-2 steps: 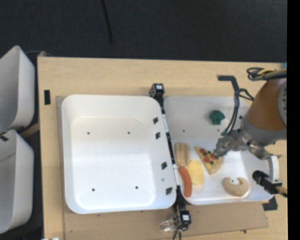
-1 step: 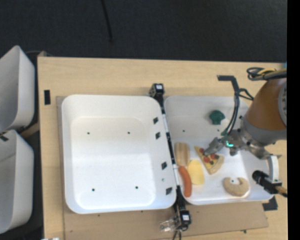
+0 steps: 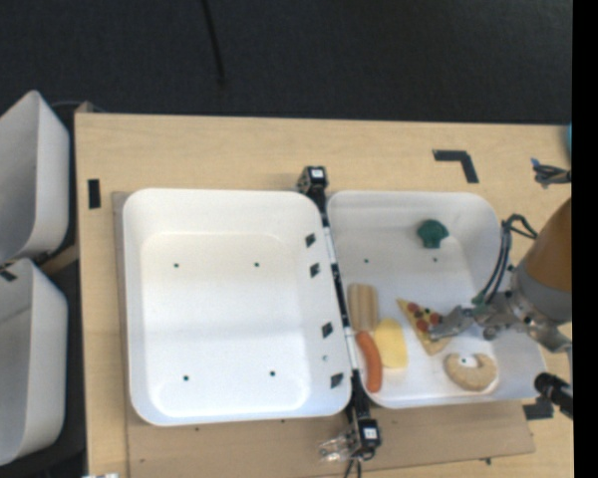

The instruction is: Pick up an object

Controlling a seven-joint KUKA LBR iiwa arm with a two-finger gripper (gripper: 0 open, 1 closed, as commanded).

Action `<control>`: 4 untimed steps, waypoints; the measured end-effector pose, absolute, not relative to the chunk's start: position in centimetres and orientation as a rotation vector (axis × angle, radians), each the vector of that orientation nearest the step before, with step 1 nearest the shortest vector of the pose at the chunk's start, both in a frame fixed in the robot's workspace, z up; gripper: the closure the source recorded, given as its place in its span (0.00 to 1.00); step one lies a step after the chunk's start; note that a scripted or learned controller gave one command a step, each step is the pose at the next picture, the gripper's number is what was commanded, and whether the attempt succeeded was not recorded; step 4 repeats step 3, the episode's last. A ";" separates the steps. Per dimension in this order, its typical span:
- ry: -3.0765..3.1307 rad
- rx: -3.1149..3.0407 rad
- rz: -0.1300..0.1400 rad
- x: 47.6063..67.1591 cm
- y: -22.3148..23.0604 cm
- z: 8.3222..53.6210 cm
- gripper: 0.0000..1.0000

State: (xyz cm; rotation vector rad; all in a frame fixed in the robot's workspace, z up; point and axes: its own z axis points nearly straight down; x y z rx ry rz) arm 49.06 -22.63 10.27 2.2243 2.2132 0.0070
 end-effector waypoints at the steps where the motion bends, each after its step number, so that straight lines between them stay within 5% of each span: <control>1: 2.222 2.211 0.005 49.2 -14.7 10.3 0.00; 2: 2.204 2.211 -0.007 49.1 -10.2 10.3 0.00; 3: 2.216 2.225 -0.005 48.8 -15.3 10.0 0.00; 4: 2.216 2.225 -0.005 48.8 -15.3 10.0 0.00</control>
